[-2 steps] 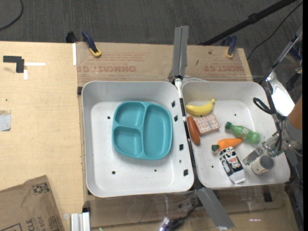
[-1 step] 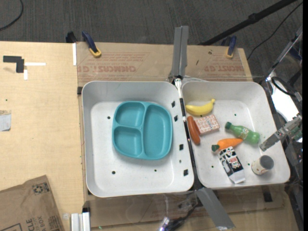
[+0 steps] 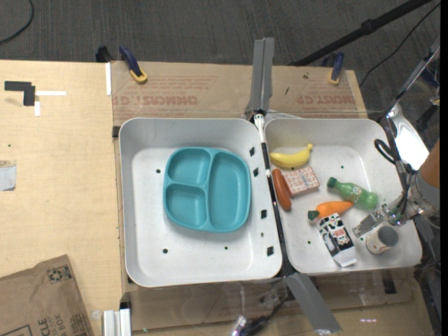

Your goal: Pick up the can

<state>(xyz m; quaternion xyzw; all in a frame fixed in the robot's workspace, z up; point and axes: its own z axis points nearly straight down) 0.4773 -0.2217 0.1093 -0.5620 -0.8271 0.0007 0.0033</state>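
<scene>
The gripper (image 3: 374, 224) hangs with its fingers apart, the small grey metal can (image 3: 382, 240) standing just below the lower fingertip, so closing now could knock it aside, I reckon.

The arm (image 3: 428, 180) is cut off by the right edge — just its wrist end shows. The pincer (image 3: 383, 219) is too blurred to judge its fingers. A cardboard box (image 3: 38, 299) runs off the bottom-left corner.
</scene>
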